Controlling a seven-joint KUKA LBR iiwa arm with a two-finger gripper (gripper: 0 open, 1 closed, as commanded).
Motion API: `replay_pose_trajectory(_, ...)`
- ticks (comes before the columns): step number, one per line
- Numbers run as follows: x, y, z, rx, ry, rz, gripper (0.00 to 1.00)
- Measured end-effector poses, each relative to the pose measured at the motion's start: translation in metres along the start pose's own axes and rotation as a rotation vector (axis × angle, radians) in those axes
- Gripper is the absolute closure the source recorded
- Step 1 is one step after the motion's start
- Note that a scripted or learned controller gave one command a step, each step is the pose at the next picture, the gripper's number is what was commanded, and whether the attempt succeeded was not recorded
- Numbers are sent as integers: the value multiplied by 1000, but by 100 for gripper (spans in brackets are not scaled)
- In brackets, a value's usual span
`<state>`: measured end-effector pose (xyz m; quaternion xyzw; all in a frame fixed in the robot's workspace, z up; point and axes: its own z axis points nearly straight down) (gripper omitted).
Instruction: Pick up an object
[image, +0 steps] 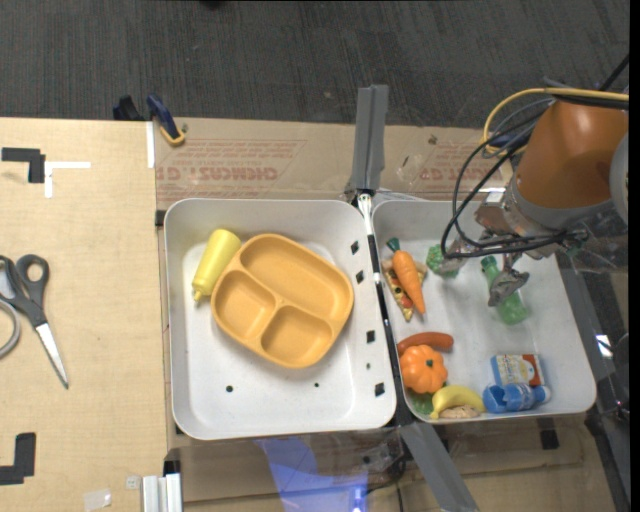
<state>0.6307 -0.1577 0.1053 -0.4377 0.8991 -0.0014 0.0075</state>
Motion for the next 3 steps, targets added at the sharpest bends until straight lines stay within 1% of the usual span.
replay_pose_trajectory(1,24,-17,11,-5,5,-38,0)
replay_pose_trajectory(2,8,-47,12,-32,-9,-166,0)
replay_pose_trajectory(3,-28,-15,12,-6,5,-274,0)
